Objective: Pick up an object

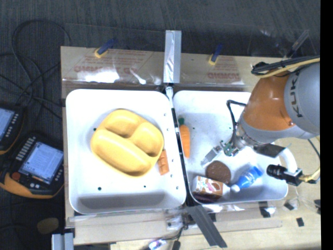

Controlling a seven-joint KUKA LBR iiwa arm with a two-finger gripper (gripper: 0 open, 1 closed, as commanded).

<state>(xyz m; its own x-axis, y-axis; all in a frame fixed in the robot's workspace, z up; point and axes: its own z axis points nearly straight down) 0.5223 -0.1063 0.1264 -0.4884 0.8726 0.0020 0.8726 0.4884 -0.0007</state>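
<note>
Left bin: the shallow white plastic bin on the left [78,191] holds a large, lumpy yellow bread-shaped toy [127,141] and a small orange ridged piece [163,163] against its right wall, well apart from the arm.
Right bin, left wall: a slim orange carrot-shaped toy with a green tip [184,138] lies along the left wall of the shallow white plastic bin on the right [208,100], long axis running near to far.
Right bin, near edge: a small brown-and-red printed carton [208,187] lies at the near wall, just left of a clear plastic bottle with a blue label [246,178] whose long axis slants up to the right.
Likely target: a round, dark brown disc-shaped object [218,171], just beyond the carton.
End effector: the two-finger gripper [220,151] hangs over the middle of the right bin; its fingers look spread and pinch nothing.
Key relation: the disc lies just beside the fingertips, on the near side, slightly below them in this view.
Judgement: a short shift toward the near wall and a descent should bracket the disc; carton and bottle crowd it.
</note>
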